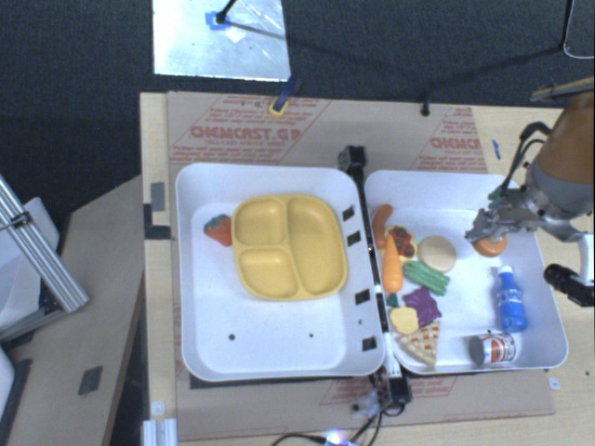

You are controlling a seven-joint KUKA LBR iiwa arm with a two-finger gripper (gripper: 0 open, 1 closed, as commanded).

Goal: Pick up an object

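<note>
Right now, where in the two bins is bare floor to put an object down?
Left bin: bare floor in front of the yellow plate. Right bin: a small patch between the green piece and blue bottle. Crowded along the right bin's left wall.

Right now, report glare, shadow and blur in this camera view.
Camera view: glare washes out the silver sheet at the top; lighting over both white bins is even, with soft shadows; the yellow tray looks sharp; the gripper reads slightly soft over an orange object.

Divided plate in left bin, strawberry just left of it; bottle and can in right bin.
</note>
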